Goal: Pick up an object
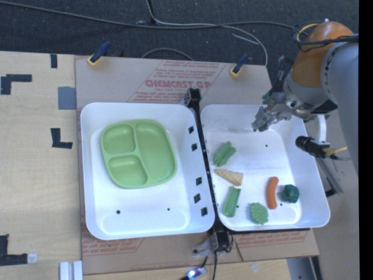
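Arm [335,69] cut off at right edge; gripper [260,123] too small/blurred to read; bench-front cables cropped at bottom.

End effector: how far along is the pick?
Done: nothing looks picked; the carrot, corn and other toy foods all lie in the right bin. In hand: the end effector is over that bin's far edge, apart from them. Left: descend, grasp, lift.

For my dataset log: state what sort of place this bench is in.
Probably a robotics lab test bench, not a kitchen: two white bins clamped on cardboard, toy food such as a plastic carrot, cables across the dark floor, and a grey arm.
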You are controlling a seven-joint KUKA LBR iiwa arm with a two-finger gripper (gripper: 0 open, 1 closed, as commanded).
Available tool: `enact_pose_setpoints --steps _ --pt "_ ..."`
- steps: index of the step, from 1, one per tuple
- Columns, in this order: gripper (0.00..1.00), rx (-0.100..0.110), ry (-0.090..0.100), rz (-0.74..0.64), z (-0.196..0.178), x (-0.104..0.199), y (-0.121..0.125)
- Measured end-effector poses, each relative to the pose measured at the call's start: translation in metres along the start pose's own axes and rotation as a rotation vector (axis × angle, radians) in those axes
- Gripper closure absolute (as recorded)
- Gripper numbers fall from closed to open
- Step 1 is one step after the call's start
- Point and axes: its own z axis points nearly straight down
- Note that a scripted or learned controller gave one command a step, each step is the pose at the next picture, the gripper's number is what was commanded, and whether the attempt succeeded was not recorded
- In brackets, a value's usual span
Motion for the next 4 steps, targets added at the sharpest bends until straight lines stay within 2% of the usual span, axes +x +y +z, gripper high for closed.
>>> enact_pose_setpoints --steps 1,3,4 --pt "1.0 -0.001 -0.001 0.0 -0.053 0.0 0.001" --pt "1.0 0.006 0.001 -0.002 -0.073 0.102 -0.017" --pt "1.0 0.006 0.002 -0.004 -0.077 0.159 -0.035"
